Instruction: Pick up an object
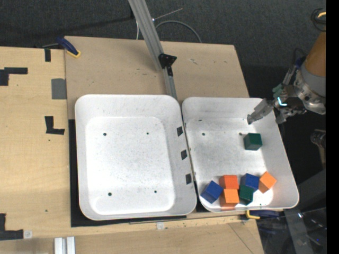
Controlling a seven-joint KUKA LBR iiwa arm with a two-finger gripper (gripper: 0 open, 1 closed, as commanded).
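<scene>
In the camera view we see the hand (267,110) reaching in from the right over the upper right corner of the right bin (222,110). One finger slants down toward the bin floor at its upper right, but we cannot tell whether the fingers are apart or together, and we see nothing held between them.

The nearest candidate is a lone dark green cube (252,141), resting on the bin floor just below and a little left of the hand, well apart from the other blocks.

We judge the main risk to be a miss: if the hand comes down off-centre, a finger could land on the cube's top or nudge it sideways across the smooth floor instead of straddling it. Should the hand go for the cluster at the bin's near edge, the blocks sit touching one another, so fingers may wedge between neighbours or drag two at once.

Counting: two white bins, the left bin (130,112) beside the right one on the tabletop (32,105). In the cluster (238,188) we count six blocks: two blue, three orange, one green. With the lone cube, seven.
</scene>
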